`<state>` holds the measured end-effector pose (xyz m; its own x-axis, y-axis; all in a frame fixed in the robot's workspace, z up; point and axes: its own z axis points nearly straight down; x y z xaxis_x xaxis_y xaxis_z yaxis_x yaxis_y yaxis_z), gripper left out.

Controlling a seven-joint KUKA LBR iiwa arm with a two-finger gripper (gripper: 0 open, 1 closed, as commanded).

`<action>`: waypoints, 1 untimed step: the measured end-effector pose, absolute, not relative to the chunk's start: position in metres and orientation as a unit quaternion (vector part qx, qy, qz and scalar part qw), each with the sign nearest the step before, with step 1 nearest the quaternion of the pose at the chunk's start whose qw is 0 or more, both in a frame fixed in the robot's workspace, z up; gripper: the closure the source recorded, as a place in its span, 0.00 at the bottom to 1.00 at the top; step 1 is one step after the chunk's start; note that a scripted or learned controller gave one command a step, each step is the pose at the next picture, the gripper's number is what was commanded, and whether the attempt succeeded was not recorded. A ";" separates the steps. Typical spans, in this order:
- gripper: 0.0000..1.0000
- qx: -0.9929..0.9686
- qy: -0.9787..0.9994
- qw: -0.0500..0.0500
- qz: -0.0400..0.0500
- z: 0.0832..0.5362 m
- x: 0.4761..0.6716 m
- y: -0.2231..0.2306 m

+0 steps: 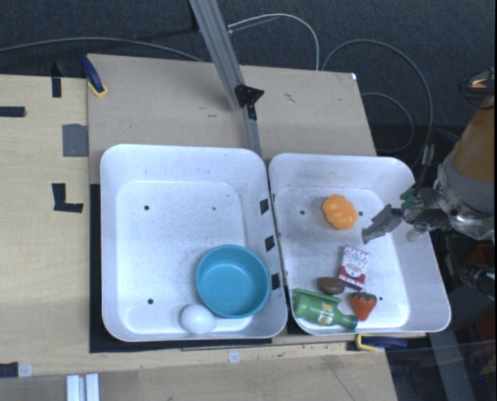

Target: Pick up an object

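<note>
Where the pincer [382, 223] hovers, a round orange fruit [340, 211] lies near.

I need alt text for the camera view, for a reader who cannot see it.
A robot arm's end effector hovers over the right bin, near an orange fruit, a small carton, a green bottle and a strawberry. The left bin holds a blue bowl and a white ball.

Blue bowl [231, 280], white ball [197, 317], orange fruit [340, 211], green bottle [322, 309], red-wht carton [353, 266].

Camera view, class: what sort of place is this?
Probably a robotics lab bench: two white bins holding toy food such as an orange, a robot hand reaching in, and loose cables behind.
</note>
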<state>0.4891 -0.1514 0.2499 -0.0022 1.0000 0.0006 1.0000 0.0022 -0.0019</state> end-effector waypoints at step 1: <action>0.00 -0.706 -0.708 0.001 0.000 0.250 0.489 -0.152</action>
<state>0.4891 -0.1516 0.2500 -0.0019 1.0000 0.0004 1.0000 0.0019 -0.0014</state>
